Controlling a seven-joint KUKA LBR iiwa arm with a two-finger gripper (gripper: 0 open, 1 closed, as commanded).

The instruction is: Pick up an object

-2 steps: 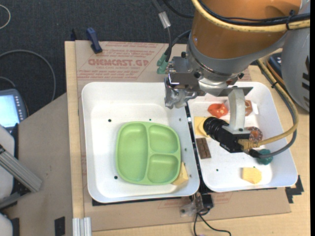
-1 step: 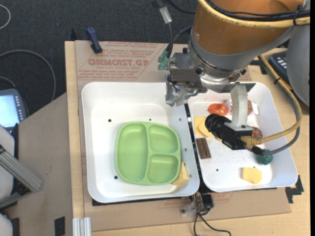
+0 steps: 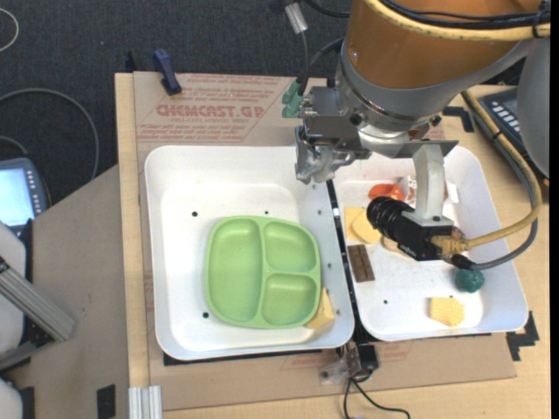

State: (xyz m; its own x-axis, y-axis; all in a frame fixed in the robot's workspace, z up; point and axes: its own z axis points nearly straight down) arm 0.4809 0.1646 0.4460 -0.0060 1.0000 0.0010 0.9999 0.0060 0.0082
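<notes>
The grey and orange arm (image 3: 437, 42) looms over the far right of the bench, well beyond the green plate (image 3: 262, 271) and higher than anything else here. The left bin (image 3: 175, 234) holds that plate, and the right bin (image 3: 498, 234) lies just to the plate's right.

The gripper (image 3: 313, 171) hangs beyond the plate's far right corner, over the seam where the two bins meet. From where I stand I cannot tell whether it is spread or pressed together, and I see nothing held in it.

The candidates for picking are small. To the plate's right, in the other bin, lie a yellow round piece (image 3: 361, 226), a brown block (image 3: 361, 263) just across the seam, a teal ball (image 3: 469, 279) and a yellow block (image 3: 447, 311) well away from the plate. A red piece (image 3: 383, 192) sits beyond them, partly hidden by the wrist hardware. A yellow wedge (image 3: 323, 312) touches the plate's near right corner.

I judge this the approach step, with no grasp made. Next the gripper needs to settle squarely over one piece and descend, clear of the bin walls at the seam.
</notes>
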